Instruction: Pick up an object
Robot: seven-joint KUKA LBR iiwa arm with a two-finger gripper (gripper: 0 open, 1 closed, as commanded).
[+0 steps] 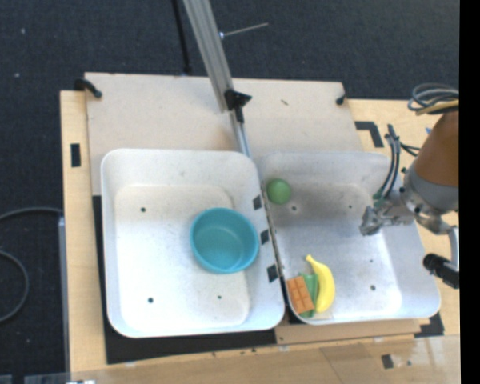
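A green ball (278,191) lies near the far left corner of the right bin (360,166). At that bin's near left corner lie a yellow banana (322,282) and an orange block (301,294) with a green piece beside it. A blue bowl (224,240) sits upright in the left bin (144,174), toward its right side. My gripper (373,220) hangs over the right side of the right bin, well right of the ball and up-right of the banana, with nothing visibly held.
A slanted metal pole (212,46) rises from the far edge between the bins. Cables (432,96) loop at the right edge of the bench. The grey arm with its orange band (440,162) comes in from the right.
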